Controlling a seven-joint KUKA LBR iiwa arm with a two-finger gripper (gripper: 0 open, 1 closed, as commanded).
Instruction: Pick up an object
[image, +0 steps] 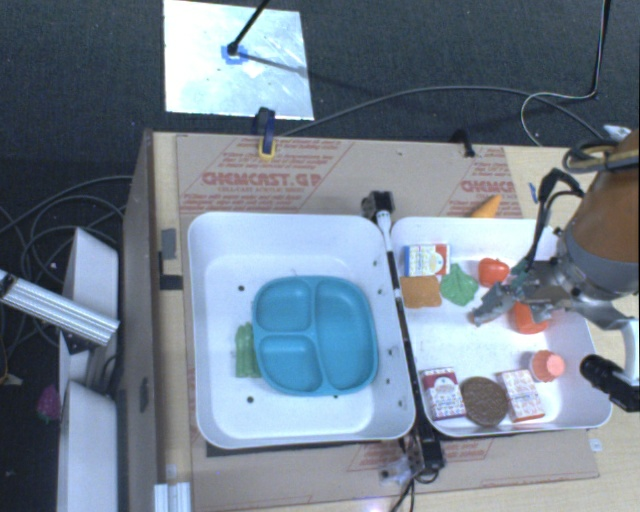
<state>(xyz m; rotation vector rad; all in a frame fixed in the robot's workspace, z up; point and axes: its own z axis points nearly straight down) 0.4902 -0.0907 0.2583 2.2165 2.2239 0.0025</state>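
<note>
My gripper (492, 304) hangs low over the middle of the right bin (570, 420), reaching in from the right. It sits between a red tomato (492, 271) just behind it and an orange-red round fruit (528, 318) just to its right, partly under the wrist. A green leafy piece (459, 285) lies a little to its left. I see nothing held in the gripper.
The right bin also holds a small carton (427, 260), a tan square (421, 291), a pink cup (546, 365), a brown disc (486, 399) and two small red boxes (442, 392). The left bin (215, 250) holds a blue divided plate (315, 335) and a green piece (245, 350). A carrot (485, 207) lies behind the bins.
</note>
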